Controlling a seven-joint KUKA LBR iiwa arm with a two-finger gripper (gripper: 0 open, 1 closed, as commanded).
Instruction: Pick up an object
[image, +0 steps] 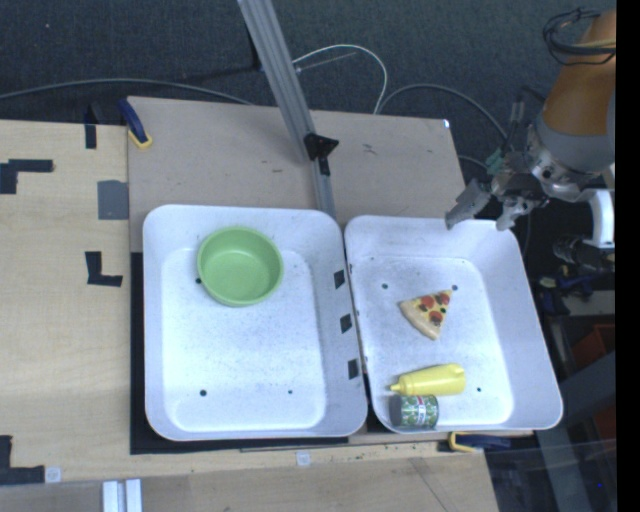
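Grey gripper (484, 208) hangs over the top edge of the right bin (520, 330), fingers spread apart, holding nothing. A pizza slice (428, 312), yellow bottle (431, 380) and small can (414, 411) lie inside. A green bowl (239, 265) sits in the left bin (160, 330).

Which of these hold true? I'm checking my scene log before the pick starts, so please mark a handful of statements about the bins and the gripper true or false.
1. The green bowl sits in the left bin. True.
2. The pizza slice lies in the same bin as the bowl. False: it lies in the right bin.
3. The yellow bottle lies on its side beside a small can. True.
4. The gripper holds the pizza slice. False: it is at the right bin's far edge, apart from every object.
5. The bowl is upside down. False: its opening faces up.
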